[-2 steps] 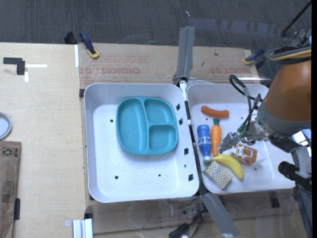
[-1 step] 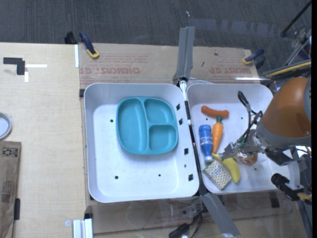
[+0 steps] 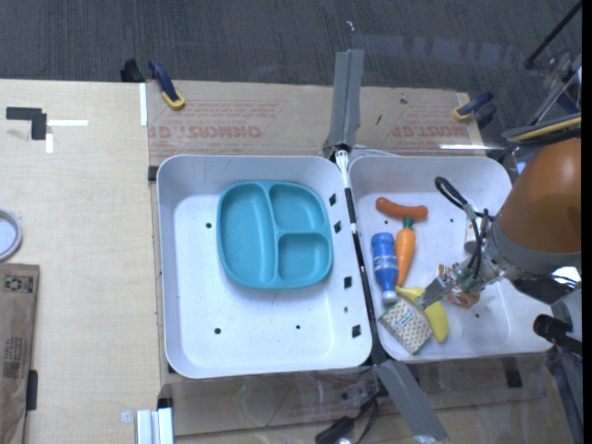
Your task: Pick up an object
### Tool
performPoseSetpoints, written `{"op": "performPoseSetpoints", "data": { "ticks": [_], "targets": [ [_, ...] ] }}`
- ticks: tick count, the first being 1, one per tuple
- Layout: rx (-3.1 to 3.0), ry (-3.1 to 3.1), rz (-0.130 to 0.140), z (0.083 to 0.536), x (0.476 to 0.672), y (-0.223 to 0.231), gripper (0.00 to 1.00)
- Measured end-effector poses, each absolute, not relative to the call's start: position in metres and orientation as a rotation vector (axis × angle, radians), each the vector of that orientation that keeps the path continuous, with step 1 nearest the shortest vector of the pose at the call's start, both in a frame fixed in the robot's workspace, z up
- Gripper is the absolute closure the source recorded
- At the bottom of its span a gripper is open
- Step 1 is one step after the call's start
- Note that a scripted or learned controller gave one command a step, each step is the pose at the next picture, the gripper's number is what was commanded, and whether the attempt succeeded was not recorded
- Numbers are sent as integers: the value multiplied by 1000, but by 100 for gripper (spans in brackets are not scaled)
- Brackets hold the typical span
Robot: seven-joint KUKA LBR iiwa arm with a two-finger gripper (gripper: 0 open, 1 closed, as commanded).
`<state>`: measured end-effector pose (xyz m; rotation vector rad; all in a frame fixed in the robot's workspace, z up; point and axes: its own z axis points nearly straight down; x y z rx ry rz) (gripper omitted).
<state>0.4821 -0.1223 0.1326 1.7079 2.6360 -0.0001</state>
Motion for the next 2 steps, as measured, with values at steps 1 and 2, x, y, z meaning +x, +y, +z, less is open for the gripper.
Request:
{"op": "performPoseSetpoints", "data": {
  "ticks": [1, 2],
  "targets": [
    [1660, 2667, 0, 91, 524, -143, 0],
    [1814, 2567, -1, 96, 477, -137, 0]
  ]
}}
